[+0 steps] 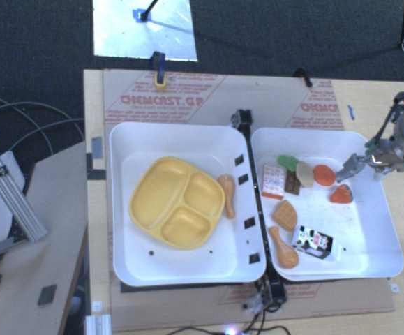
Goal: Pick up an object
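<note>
The right bin [376, 250] holds several toy foods: a green piece [287, 162], a cream piece [305, 171], an orange-red round one [324, 175], a red strawberry-like piece [341, 195], a brown bar [292, 182], a red-and-white packet [273, 180], an orange wedge [285, 216], a tan drumstick [283, 248] and a black-and-white box [315, 243]. My gripper [352, 166] hangs over the bin's upper right part, just right of the orange-red piece and above the red one. I see nothing held in it.
The left bin [128, 145] carries a yellow divided plate [177, 202] and a tan drumstick-shaped toy [227, 192] beside it. A black clamped divider [252, 187] runs between the bins. Cardboard lies under both bins.
</note>
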`<state>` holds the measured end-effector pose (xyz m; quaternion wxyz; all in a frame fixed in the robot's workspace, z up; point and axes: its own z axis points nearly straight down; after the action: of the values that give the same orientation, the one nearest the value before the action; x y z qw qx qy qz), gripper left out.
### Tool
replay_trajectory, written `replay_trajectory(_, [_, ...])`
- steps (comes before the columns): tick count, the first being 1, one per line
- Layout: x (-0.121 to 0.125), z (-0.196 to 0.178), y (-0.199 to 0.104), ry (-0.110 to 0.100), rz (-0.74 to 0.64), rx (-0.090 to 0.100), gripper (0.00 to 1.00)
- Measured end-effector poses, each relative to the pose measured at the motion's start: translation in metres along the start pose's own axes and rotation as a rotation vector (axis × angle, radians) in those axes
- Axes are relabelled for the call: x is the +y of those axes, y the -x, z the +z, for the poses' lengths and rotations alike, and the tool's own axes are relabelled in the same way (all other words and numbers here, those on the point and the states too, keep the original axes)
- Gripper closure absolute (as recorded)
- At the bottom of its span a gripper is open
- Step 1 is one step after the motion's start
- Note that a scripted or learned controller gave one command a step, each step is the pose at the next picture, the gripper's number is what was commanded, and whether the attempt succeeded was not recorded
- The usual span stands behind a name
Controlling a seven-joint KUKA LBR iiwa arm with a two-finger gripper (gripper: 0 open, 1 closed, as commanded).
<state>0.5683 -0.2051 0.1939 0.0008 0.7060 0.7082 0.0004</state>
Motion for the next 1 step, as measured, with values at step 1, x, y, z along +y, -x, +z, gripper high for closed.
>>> replay_trajectory(1, [0.0363,0.1108,-0.0274,0.004,-0.004,0.0,0.0])
